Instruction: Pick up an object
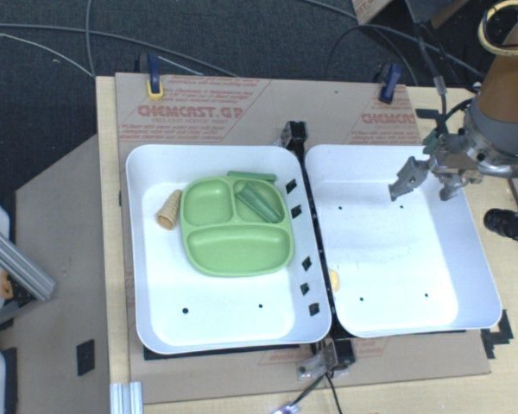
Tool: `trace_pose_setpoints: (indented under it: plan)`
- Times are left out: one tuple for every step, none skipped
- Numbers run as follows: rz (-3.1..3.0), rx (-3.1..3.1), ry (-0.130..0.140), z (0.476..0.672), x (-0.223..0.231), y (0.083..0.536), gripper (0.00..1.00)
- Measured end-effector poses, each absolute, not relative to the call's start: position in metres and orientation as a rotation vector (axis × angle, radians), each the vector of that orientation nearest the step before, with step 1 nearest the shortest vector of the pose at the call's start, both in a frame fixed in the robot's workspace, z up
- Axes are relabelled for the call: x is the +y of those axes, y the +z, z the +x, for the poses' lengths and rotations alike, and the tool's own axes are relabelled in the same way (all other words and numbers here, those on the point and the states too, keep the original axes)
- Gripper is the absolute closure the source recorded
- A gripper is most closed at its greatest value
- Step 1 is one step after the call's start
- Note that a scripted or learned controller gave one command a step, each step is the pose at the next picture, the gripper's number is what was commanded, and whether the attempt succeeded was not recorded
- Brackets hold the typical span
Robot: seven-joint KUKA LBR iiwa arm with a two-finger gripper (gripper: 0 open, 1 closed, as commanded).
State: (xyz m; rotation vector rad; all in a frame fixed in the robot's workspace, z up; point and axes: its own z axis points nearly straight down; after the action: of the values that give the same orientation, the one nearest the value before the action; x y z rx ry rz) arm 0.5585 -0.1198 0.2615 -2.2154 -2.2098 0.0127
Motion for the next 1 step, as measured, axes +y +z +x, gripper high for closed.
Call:
trace_pose_setpoints:
  plan:
    - [-2.219, -2.22, 0.0, 0.5606, -0.1195, 0.2682, 0.0]
